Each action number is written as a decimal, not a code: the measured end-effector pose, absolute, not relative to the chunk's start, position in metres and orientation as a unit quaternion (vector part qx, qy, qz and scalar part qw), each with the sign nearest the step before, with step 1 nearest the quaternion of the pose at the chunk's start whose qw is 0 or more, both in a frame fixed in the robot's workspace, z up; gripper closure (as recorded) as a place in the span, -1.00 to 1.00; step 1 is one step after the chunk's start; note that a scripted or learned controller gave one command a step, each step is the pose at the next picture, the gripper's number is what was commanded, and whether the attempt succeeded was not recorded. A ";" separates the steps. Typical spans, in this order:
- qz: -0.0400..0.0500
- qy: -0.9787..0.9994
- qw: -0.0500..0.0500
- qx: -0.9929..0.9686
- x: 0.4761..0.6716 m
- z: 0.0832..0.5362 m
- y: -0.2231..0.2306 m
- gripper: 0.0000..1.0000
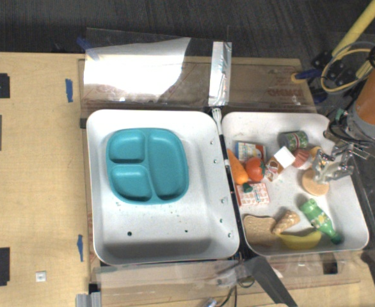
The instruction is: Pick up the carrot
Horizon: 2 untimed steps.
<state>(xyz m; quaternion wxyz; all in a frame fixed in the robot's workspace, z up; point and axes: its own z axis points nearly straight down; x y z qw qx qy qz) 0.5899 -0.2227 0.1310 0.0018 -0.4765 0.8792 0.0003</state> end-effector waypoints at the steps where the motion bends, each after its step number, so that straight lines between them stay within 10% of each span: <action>1: -0.003 0.812 0.004 -0.584 0.605 0.089 -0.179 1.00; 2: -0.002 0.699 0.003 -0.715 0.591 0.089 -0.188 1.00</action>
